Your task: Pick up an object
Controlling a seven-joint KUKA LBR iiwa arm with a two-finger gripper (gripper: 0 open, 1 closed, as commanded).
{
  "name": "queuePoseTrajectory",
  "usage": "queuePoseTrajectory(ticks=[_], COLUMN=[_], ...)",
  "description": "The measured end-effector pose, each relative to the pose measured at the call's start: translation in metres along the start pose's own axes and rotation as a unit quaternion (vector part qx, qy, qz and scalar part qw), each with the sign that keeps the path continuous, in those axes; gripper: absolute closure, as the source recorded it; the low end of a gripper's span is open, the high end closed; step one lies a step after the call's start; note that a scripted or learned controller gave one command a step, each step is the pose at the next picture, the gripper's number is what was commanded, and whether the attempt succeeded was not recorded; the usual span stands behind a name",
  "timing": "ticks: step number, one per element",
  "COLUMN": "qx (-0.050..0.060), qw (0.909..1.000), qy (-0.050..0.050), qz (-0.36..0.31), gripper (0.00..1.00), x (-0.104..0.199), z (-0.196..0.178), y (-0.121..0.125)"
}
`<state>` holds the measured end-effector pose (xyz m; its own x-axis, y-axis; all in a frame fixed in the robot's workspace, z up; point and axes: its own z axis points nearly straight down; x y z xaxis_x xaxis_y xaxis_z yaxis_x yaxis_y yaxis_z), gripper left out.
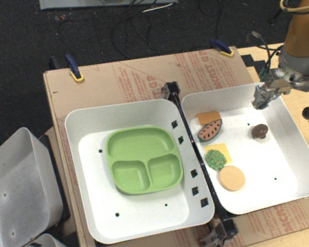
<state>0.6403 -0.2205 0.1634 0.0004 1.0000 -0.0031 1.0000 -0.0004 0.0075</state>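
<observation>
The right white bin (297, 144) holds several small items. An orange slab (208, 118) lies at the back left, with a brown watermelon-like slice (209, 131) just in front of it. A green broccoli piece (215, 159) rests on a yellow square (219, 151). A round tan cookie (232, 178) sits nearer the front. A dark brown ball (259, 131) lies toward the right. My gripper (262, 99) hovers over the bin's back right corner, up and right of the ball, with nothing visible in it.
The left white bin (87, 177) carries a green three-compartment plate (145, 159). A black divider (192, 149) runs between the bins. Clamps (74, 68) hold the cardboard base at the back. Grey tubs (14, 194) stand at the far left.
</observation>
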Motion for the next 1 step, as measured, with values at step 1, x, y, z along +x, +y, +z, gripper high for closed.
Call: queuePoseTrajectory(ticks=[1], qx=[0.001], qw=[1.0], qy=[0.001], qz=[-0.002], gripper=[1.0], x=[0.0018], z=[-0.0422], y=[0.0013])
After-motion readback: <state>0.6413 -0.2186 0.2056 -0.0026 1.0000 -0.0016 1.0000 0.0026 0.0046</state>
